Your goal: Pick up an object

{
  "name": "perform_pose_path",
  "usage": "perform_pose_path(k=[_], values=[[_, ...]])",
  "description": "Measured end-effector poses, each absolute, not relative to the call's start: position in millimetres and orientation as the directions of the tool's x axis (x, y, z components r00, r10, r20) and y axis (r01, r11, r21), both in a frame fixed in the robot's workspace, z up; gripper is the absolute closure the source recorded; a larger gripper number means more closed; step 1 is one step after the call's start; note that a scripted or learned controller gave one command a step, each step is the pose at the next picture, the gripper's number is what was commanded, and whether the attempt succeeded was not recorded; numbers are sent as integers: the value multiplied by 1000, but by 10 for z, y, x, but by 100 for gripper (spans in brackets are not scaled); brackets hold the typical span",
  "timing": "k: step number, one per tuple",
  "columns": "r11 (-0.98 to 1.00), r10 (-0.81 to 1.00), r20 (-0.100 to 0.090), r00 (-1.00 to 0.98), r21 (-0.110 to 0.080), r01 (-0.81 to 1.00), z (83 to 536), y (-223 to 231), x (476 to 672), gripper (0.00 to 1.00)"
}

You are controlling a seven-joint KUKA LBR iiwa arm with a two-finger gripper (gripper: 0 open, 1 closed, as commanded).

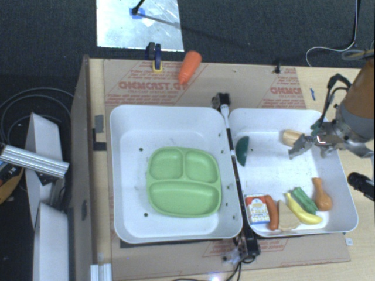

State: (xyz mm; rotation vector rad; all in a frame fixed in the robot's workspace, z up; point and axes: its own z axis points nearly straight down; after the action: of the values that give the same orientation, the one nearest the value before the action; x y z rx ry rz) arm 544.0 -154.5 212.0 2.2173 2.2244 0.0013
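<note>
On the worktop (263,81), two white bins sit side by side, touching along their inner walls. Left bin (126,157): holds one green divided plate (184,181), lying flat near the middle, three compartments, nothing in them. Right bin (345,209): a dark green piece (241,148) leans against the left wall; a tan roll-shaped item (290,137) lies near the back. Along the front edge, left to right: a small printed packet (256,211), a red-orange sausage (272,211), a yellow banana (303,211) with a green vegetable (304,198) resting on it, and an orange drumstick-like piece (321,195). The gripper (302,145) hangs over the right bin just beside the tan roll; jaws state cannot be made out, view too blurred there. Outside the bins, an orange carrot (188,67) lies on the worktop's back edge.
</note>
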Motion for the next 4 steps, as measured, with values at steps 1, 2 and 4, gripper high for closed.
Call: perform_pose_path(k=[1, 2, 4], values=[[-2, 1000, 2, 2, -4, 1000, 792, -1614, 4975, 0], [0, 1000, -2, 0, 2, 1000, 1629, -2078, 4882, 0], [11, 1000, -1, -11, 11, 1000, 857, -907, 6008, 0]])
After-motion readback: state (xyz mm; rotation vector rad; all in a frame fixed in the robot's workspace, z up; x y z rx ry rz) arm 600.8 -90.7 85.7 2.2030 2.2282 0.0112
